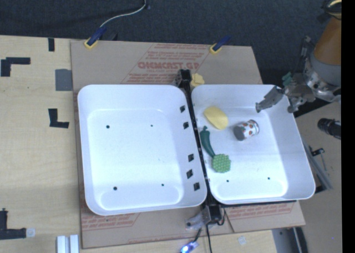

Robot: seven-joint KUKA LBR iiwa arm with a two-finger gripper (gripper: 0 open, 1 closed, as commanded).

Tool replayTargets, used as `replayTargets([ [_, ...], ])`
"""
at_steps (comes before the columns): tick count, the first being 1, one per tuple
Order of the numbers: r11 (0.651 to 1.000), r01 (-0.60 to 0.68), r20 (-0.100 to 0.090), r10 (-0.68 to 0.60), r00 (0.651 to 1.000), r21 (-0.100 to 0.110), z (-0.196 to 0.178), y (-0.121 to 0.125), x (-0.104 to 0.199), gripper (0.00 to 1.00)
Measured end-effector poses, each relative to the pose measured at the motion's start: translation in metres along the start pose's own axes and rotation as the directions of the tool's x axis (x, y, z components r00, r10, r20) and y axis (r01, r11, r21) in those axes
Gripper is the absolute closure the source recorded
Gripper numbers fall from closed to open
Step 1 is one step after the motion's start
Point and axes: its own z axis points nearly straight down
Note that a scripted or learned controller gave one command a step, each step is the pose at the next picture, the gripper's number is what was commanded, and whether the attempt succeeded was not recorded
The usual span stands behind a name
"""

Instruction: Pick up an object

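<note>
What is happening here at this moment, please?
A grey robot arm with an orange band reaches in from the right. Its end effector is above the far right corner of the right bin and holds nothing. In that bin lie a yellow object, a small grey and red object and a green toy with a bumpy round head, close to the divider between the bins. The left bin is beside it. Nothing is picked up yet.

1 fixed camera above bench, looking down at slant on 2 bins (89,152), fairly distant.
</note>
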Motion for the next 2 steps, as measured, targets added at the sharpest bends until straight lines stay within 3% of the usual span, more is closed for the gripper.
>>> replayTargets([
  [1,1.000,0.000,-0.004,0.000,1.000,0.010,0.146,0.000,0.010,0.00],
  [2,1.000,0.000,0.001,0.000,1.000,-0.003,0.154,0.031,-0.024,0.00],
])
